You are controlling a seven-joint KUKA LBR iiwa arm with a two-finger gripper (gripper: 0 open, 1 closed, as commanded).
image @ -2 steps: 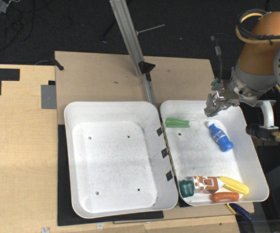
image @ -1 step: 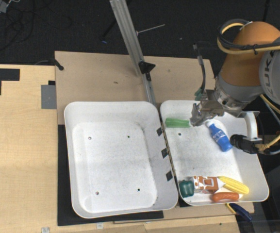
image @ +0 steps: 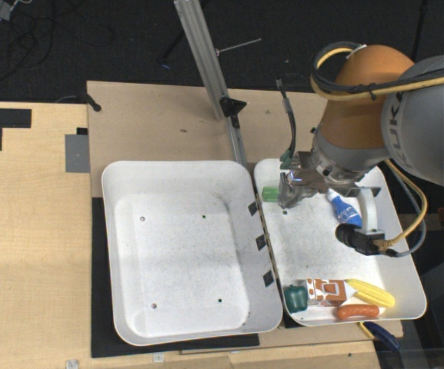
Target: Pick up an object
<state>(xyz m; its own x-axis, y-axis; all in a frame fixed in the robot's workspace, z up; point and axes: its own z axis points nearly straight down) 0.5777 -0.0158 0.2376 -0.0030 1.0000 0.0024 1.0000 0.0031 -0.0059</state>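
The arm reaches in from the right and has its end effector (image: 289,191) down low over the far left part of the right bin (image: 314,233), close to the divide between the 2 bins. Right beside it, on its left, sits a small green object (image: 270,194), touching or nearly touching the metal tip. From where I stand I cannot tell how far the end effector is open, or whether it has hold of anything; the wrist body and cables cover the working end, and the green piece looks to be next to it, not plainly inside it.

So the step in hand looks like the reach and descent onto a target, with the green object the likely candidate. A blue tube (image: 343,208) lies just to the right of the wrist, partly under it. Along the near edge of the same bin lie 4 more things in a row: a dark green cup (image: 295,297), an orange and white packet (image: 326,290), a yellow corn cob (image: 371,291) and a red sausage (image: 357,311). The left bin (image: 183,244) is not involved here.

My guess is the next move calls for a firm close around the green piece and a straight lift, slow enough to show whether it comes up. The bin wall is close, so a sideways nudge could push the piece against the rim.
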